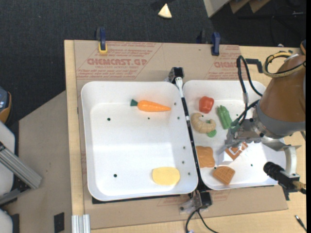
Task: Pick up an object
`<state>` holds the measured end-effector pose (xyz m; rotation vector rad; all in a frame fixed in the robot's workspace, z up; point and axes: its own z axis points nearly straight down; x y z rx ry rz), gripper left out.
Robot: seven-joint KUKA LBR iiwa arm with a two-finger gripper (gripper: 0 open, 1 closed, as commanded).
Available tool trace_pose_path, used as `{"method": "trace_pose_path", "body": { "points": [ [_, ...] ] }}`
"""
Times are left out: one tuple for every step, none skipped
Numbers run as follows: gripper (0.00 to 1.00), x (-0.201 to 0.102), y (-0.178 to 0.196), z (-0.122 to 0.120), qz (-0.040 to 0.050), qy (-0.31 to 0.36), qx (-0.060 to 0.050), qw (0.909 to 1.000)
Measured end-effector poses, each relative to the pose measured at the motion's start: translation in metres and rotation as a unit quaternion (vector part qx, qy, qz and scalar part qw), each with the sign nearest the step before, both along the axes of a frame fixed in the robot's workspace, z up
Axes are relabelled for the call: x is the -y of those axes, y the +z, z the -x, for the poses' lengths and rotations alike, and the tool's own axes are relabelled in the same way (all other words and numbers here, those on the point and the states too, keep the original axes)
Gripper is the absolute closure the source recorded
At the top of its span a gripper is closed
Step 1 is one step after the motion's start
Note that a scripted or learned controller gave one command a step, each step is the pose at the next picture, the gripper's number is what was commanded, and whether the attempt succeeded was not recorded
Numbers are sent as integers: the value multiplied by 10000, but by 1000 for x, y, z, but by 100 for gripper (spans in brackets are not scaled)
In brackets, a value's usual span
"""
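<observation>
A: Where are the jaws seen?
B: The gripper [235, 144] is lowered into the right bin [252, 176], above a small orange-and-white patterned piece [235, 152]. Whether anything is held cannot be told; the spread is obscured.
A: What is placed nearest?
B: A green piece [224, 116] is just to the far side, a beige curled toy [201, 123] to the left, and a red pepper [206, 104] beyond. Two bread-like pieces, one [205, 156] by the divider and one [224, 174] at the near rim, are found nearby.
A: And the left bin [97, 178]?
B: A carrot [151, 106] is laid at its far side and a yellow disc [165, 175] at its near side. Both bins are carried by the desk [77, 72].
</observation>
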<state>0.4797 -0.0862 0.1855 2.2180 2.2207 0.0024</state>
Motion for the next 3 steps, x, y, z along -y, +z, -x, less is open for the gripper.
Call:
{"method": "trace_pose_path", "body": {
  "points": [
    [100,9,-33,1,-13,-13,-39,10000],
    [100,79,-29,-34,21,-26,8,10000],
    [100,74,191,-55,26,8,89,10000]
  ]
}}
